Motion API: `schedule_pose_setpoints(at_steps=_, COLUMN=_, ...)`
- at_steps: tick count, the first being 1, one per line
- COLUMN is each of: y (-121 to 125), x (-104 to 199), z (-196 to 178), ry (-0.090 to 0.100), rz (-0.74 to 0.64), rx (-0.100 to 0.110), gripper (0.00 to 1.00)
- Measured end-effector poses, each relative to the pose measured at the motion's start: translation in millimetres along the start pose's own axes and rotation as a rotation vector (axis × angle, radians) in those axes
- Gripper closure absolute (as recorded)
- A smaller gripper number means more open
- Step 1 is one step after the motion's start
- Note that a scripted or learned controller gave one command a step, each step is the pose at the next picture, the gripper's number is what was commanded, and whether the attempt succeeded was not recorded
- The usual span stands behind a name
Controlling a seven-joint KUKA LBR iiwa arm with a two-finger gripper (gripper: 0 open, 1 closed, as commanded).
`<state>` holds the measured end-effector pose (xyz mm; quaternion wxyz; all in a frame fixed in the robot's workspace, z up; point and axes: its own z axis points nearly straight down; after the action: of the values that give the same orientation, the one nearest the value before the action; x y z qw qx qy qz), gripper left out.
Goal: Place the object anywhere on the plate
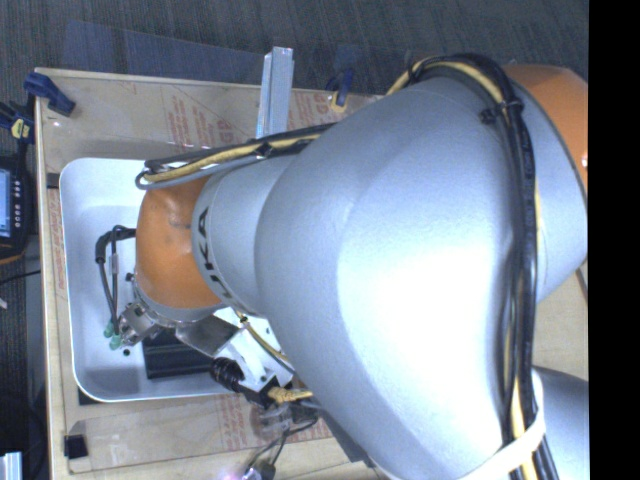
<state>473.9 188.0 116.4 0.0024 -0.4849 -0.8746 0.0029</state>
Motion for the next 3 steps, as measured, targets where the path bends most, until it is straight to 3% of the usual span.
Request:
schedule_pose_setpoints(at_steps=1, y=-29.7, x=-52.5, z=-81.4, ry=-0.004, rz=-0.337, rx=-0.008, gripper=1.0)
schedule_pose_setpoints(at_steps=2, y=13.1, x=17.9, z=25.0, ry=-0.002, rz=-0.225, rx=-0.006, gripper=1.0)
schedule_pose_setpoints(at_steps=3, y=-26.2, x=-46.1, z=-80.2, ry=-0.002, rz=-0.274, rx=-0.007, gripper=1.0)
